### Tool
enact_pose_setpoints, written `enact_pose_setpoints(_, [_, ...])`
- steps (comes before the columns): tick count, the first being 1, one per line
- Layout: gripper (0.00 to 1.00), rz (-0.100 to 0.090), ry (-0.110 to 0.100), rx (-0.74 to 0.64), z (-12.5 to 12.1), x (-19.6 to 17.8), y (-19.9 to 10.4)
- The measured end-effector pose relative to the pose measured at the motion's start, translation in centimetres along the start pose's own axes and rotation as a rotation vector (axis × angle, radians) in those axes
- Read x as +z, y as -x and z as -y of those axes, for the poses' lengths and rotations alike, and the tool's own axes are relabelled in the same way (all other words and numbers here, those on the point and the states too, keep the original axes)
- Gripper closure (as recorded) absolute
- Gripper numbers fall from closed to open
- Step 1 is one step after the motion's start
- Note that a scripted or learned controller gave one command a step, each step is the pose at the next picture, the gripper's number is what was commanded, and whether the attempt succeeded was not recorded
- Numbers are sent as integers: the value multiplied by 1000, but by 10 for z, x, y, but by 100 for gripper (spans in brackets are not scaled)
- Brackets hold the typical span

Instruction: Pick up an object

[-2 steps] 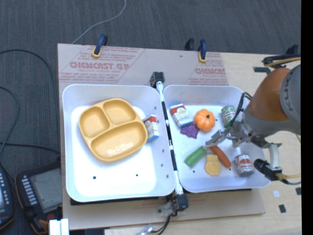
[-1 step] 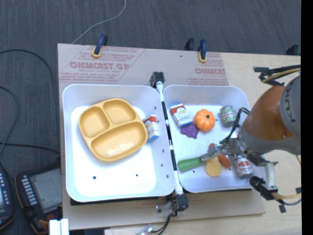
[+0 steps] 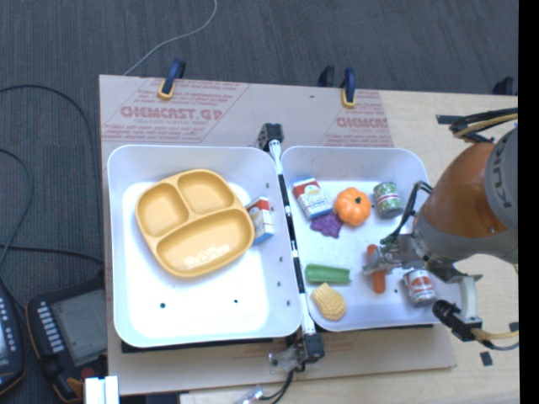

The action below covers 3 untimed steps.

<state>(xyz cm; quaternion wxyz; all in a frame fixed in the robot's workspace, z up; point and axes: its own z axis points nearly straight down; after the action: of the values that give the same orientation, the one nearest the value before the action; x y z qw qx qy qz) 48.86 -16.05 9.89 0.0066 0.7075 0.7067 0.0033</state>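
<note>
Corn cob nearest, claw (opening unclear) low over carrot, right bin.

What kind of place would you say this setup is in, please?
Most likely a robotics lab test bench, not a kitchen. Two white bins sit on a protective board held by clamps, the food in them is toy-like, such as a small pumpkin, and cables trail over grey carpet.

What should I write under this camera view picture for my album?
Robot arm's pincer reaches into the right bin of toy food beside a carrot; a yellow divided plate sits in the left bin.
</note>
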Motion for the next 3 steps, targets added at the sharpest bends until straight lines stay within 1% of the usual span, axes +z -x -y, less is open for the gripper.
enact_pose_setpoints(1, [100, -6, -12, -4, -48, -86, -107])
enact_pose_setpoints(2, [100, -5, -16, -3, -64, -85, -190])
enact_pose_setpoints(3, [100, -4, -16, -4, -64, -95, -190])
